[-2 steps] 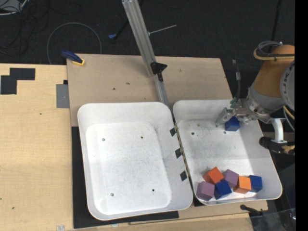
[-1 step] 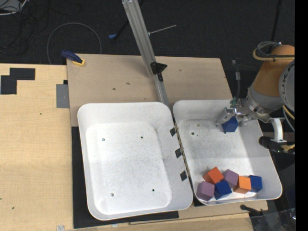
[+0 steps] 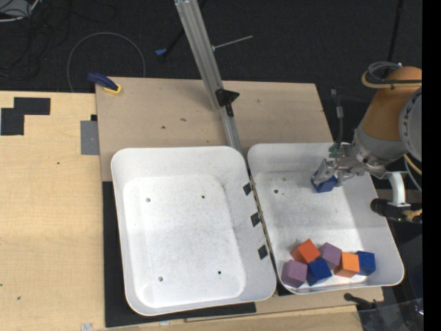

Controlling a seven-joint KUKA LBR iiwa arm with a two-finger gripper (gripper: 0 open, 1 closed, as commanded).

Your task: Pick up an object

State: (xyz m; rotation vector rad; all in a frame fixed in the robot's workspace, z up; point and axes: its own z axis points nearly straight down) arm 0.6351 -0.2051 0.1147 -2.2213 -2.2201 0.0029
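My gripper hangs over the far right part of the right bin, reaching in from the right. It is shut on a blue block, which shows between the fingertips just above the bin floor. Several more blocks lie bunched in the bin's near right corner: an orange block, a purple block, a second orange block, a small blue block, a darker blue block and another purple block.
The left bin sits beside the right one, joined by black clips. A metal rail slants up from between the bins at the back. A blue clamp lies at the bench's far left corner.
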